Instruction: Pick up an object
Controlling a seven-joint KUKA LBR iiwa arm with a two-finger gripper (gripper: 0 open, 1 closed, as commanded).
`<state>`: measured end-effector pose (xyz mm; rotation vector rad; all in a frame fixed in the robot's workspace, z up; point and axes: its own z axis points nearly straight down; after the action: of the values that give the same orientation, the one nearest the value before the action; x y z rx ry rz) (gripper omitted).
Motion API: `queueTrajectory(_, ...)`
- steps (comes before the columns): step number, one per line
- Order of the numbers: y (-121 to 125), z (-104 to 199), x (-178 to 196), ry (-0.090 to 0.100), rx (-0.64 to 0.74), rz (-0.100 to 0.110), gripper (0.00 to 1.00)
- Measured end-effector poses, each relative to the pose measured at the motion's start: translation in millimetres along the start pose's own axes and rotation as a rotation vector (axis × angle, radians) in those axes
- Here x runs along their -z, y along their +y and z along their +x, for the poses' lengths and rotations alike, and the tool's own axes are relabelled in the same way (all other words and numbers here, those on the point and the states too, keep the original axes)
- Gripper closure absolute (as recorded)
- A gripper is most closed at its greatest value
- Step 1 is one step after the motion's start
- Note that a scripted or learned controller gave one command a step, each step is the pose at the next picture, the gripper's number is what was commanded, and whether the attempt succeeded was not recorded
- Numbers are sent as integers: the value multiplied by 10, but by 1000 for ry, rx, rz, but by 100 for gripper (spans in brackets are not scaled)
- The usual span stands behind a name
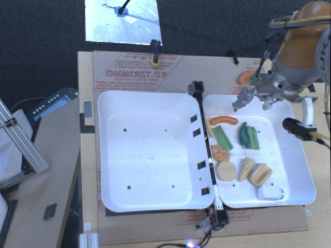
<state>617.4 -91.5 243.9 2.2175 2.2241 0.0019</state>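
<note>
Here the gripper (pixel 254 98) hangs above the far edge of the right bin (pixel 297 161), with its two grey fingers apart and nothing between them, so it is open and empty. All the objects for the task lie in this right bin, while the left bin (pixel 150 149) has a bare floor.

Several things could go wrong from this position. The objects are small and lie close together in the left half of the bin, so a descent that is a little off may push one piece into its neighbour instead of closing on it. The orange sausage (pixel 224 120) is the nearest to the gripper; it is smooth and round, and it may roll away or slip out when the fingers close. The pretzel (pixel 220 153) and the round cracker (pixel 226 171) are flat and low, so the fingers may scrape the bin floor and close above them. The pieces beside the dividing wall leave little room for a finger on that side.

The objects look like toy food of plastic or rubber: a flat green strip (pixel 223 137), a darker green ribbed piece (pixel 249 137), a ridged cone (pixel 246 168), a tan bread-like lump (pixel 260 174) and a white block (pixel 270 192), which is hard to see against the glossy white bin.
</note>
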Motion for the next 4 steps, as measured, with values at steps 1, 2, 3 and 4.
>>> queueTrajectory(1,9,3,112,0,2,-3,100)
queueTrajectory(2,443,236,2547,-3,5,-21,100)
queueTrajectory(3,471,791,833,3,6,15,100)
queueTrajectory(4,523,1821,1686,4,12,-10,100)
